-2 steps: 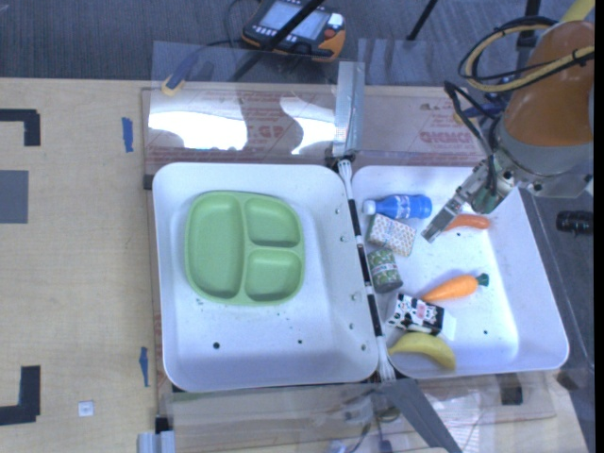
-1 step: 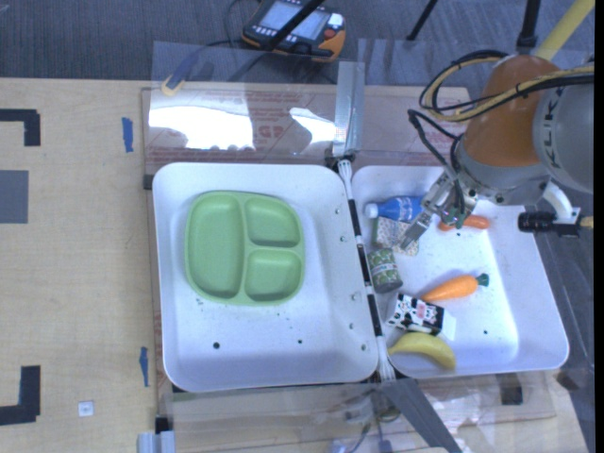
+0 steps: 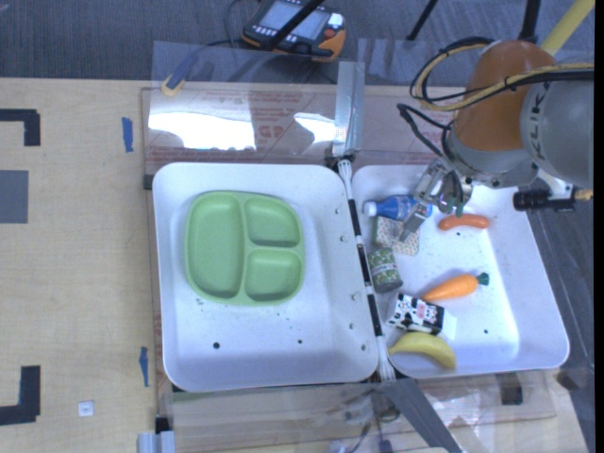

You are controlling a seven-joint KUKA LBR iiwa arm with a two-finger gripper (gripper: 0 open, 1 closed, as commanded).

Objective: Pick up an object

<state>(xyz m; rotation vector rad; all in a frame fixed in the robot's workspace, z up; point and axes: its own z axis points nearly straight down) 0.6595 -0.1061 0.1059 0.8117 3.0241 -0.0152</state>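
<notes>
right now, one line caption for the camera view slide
Pincer over the right bin beside a blue bottle; green tray in left bin.

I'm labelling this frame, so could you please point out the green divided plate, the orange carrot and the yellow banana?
Green divided plastic plate (image 3: 244, 247): camera view, central ridge.
Orange toy carrot (image 3: 449, 288): camera view, mid-body.
Yellow toy banana (image 3: 425, 348): camera view, middle of the curve.

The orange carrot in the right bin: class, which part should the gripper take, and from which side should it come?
Grip the carrot across its thick middle, coming from above. It lies flat on the right bin floor, tapering leftward, its green end to the right, with bare floor on both long sides, so fingers probably fit there.
</notes>
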